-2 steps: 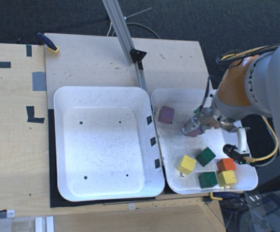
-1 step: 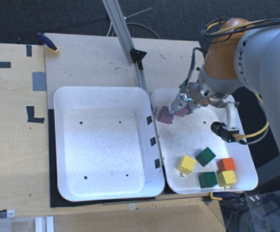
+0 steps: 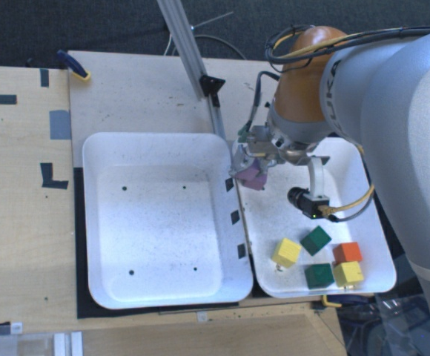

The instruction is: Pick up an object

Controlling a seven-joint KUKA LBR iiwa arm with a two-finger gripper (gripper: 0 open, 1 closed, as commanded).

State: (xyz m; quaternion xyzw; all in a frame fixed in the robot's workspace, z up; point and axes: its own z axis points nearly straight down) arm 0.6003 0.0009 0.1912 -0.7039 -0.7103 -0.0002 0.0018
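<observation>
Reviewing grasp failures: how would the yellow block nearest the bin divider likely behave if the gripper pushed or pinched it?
The yellow block looks flat-faced, so it would likely slide, not roll. It seems rigid and probably light. Sitting apart from the green block, it could skid freely across the white bin.

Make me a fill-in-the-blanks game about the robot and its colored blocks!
1. The blocks lie in the ____ bin.
2. The purple block sits under the gripper, near the ____ between the two bins.
3. There are two yellow blocks, two green blocks and one ____ block.
4. The band above the robot's wrist is ____.

Missing words: right; divide; orange; orange
</observation>
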